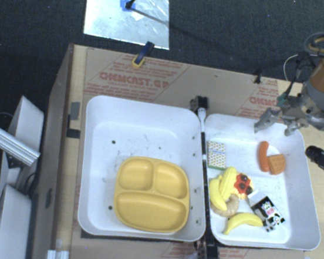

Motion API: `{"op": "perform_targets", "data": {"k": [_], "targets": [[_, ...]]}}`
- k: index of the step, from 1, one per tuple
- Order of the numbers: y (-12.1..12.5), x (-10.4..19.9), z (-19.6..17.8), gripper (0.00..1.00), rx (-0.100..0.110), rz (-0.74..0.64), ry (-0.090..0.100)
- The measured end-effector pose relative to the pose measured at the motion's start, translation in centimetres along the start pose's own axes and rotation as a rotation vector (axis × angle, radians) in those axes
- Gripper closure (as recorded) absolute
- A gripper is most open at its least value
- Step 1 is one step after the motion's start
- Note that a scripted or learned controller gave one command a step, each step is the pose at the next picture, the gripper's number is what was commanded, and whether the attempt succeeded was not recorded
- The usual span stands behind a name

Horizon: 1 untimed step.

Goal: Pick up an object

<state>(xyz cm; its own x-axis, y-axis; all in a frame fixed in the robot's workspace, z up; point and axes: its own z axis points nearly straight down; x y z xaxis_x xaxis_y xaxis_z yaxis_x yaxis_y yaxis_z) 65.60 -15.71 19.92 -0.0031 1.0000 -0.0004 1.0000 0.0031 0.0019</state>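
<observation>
I had the gripper (276, 125) above the right bin's (308, 175) far edge, its two fingers spread apart with nothing between them. Just below it in the bin lay an orange sausage (262, 155) touching a toast slice (276, 164). Nearer me sat the bananas (223, 190) and a black-and-white carton (269, 213). The left bin (100, 147) held a yellow divided tray (153, 194).

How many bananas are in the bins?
2, both in the right bin. A bunch of bananas lies by the divider, and a single banana lies near the front edge. Other toys crowd them, so more could be hidden.
</observation>
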Motion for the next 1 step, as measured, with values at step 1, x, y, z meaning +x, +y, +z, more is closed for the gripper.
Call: {"op": "perform_targets", "data": {"k": [1], "targets": [[0.26, -5.0, 10.95, 0.0, 0.003, 0.002, 0.0]]}}
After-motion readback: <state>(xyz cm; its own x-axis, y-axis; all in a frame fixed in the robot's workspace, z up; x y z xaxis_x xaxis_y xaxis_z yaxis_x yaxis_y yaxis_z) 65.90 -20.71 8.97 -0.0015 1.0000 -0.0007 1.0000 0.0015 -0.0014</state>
